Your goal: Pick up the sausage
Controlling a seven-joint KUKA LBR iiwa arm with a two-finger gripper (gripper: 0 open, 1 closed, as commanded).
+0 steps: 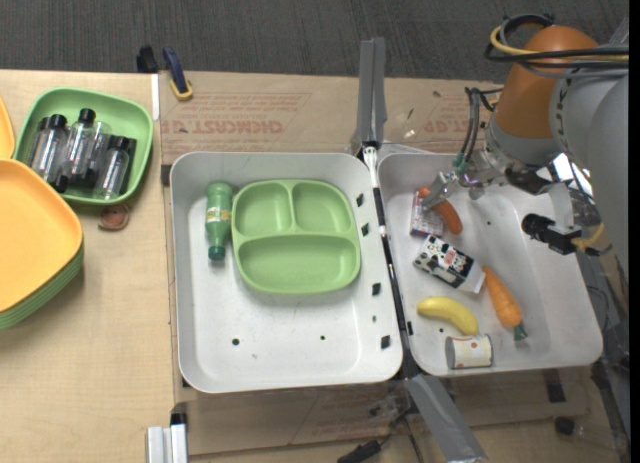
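I've got the gripper (440,194) down in the right bin (560,281), upper centre-right of frame, right over the sausage (450,216). It sits at the bin's upper-left corner, beside a small packet (424,219), so a clean approach looks tight. Can't tell whether the claw is spread or pinching. Count, right bin: one sausage, one card box (444,259), one banana (448,314), one carrot (503,299), one can (469,351). Left bin (290,351): one tray (295,234), one green bottle (217,219).

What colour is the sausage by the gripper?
Reddish-orange sausage, seen in the camera view.
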